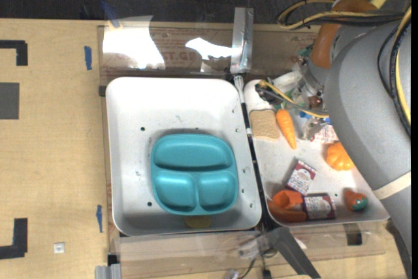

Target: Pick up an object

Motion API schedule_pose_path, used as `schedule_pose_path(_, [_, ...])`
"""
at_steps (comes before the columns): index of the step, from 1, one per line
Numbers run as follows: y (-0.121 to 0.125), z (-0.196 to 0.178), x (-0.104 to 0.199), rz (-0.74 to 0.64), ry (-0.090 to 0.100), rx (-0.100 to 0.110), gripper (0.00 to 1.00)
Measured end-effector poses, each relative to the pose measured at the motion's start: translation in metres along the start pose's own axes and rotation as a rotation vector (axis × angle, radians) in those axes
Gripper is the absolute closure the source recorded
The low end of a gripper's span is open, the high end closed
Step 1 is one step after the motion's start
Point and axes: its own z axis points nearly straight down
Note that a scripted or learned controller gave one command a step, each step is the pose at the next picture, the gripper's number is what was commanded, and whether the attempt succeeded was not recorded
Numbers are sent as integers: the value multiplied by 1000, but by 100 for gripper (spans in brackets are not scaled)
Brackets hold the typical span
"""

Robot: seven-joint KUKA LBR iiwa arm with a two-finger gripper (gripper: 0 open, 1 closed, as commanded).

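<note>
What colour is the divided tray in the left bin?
Teal, a blue-green, on the divided tray in the left bin; the camera view shows it clearly.

right bin (366,222): far side hidden by arm (366,95) | end effector: hidden

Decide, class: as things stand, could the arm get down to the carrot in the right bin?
Probably yes. The carrot lies uncovered beside the bread slice, with nothing on top, and the arm already hangs over that bin. Nearby wires might crowd the approach.
</note>
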Motion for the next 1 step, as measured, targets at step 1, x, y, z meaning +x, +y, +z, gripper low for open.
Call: schedule_pose_path(1, [16, 2, -55, -20, 9, 21, 0])
